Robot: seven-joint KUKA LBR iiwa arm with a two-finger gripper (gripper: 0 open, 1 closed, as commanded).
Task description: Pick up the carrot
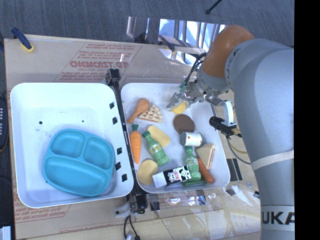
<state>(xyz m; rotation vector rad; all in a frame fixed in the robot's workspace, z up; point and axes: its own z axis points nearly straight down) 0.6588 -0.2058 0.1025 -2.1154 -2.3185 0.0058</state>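
The carrot (135,145) is orange with a small green top. It lies lengthwise along the left wall of the right bin (219,170), tip toward the front. My gripper (176,101) hangs over the far part of that bin, well to the right of and behind the carrot. It sits just above a small yellow piece (180,107). Nothing of the carrot is near it.
Around the carrot lie a drumstick (139,108), a waffle wedge (151,115), a green bottle (156,149) and a yellow round (147,170). Further right are a brown disc (183,123), a can (192,139), a second bottle (192,161) and a milk carton (175,176). The left bin (30,101) holds a blue divided plate (78,161).
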